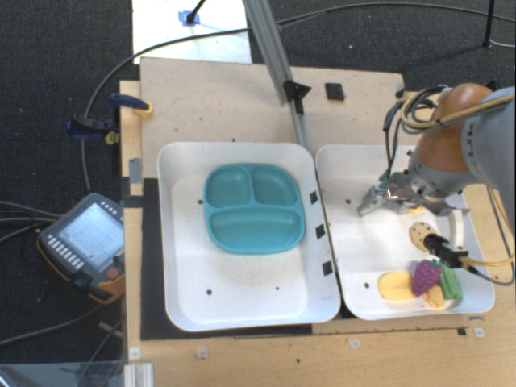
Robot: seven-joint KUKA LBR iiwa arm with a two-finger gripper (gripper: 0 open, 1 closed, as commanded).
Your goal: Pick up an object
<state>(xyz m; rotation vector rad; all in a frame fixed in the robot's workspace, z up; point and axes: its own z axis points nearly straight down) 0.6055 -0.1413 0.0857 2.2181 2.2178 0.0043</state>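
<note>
Pincer (377, 203) over right bin (355, 272); nothing between its fingers.
Whether it stands wide or narrow cannot be told. Purple grapes (426, 276), yellow piece (394, 286) and green item (450, 285) lie clustered near, toward the bin's front corner.

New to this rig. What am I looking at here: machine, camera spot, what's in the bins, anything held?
One camera looks down at a slant on a bench with two white bins. The grey arm with an orange band reaches in from the right; its hand sits over the right bin, and nothing shows between its fingers. The left bin holds a teal divided plate. Toy foods lie in the right bin's near corner: purple grapes, a yellow piece, a tan disc. A handheld controller lies left of the bench.
</note>
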